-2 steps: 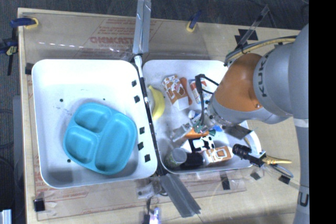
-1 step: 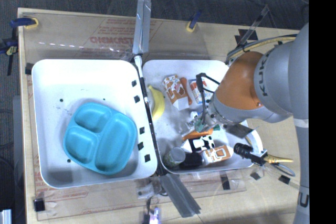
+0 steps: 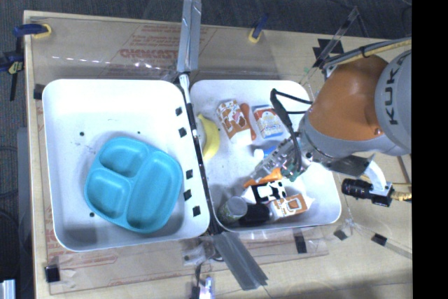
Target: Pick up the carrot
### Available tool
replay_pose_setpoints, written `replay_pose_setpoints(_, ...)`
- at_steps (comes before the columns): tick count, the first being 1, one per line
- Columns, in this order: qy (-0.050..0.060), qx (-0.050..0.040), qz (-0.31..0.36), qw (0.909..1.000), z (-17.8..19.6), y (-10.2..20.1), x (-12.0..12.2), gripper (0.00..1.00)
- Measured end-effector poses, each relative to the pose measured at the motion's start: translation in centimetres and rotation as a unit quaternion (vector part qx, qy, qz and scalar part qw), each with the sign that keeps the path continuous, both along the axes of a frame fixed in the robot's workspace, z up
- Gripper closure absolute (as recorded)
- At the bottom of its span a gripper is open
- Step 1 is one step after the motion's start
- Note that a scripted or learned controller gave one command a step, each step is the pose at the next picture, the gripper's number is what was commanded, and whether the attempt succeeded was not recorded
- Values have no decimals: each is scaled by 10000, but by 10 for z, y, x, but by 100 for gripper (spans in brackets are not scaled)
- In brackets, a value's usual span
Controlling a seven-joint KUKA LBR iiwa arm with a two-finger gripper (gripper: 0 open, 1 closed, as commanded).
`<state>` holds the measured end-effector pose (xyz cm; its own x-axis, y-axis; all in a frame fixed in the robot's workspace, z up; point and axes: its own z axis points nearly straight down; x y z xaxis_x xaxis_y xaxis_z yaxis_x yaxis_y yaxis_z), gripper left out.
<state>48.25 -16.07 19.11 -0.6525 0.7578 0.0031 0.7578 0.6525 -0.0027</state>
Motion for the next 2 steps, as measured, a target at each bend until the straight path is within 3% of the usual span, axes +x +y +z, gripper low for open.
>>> replay_pose_setpoints(1, -1, -1, 3, 10000, 0, 0, 0, 0)
replay_pose_setpoints(2, -64, -5, -1389, 9903, -83, -44, 3, 0)
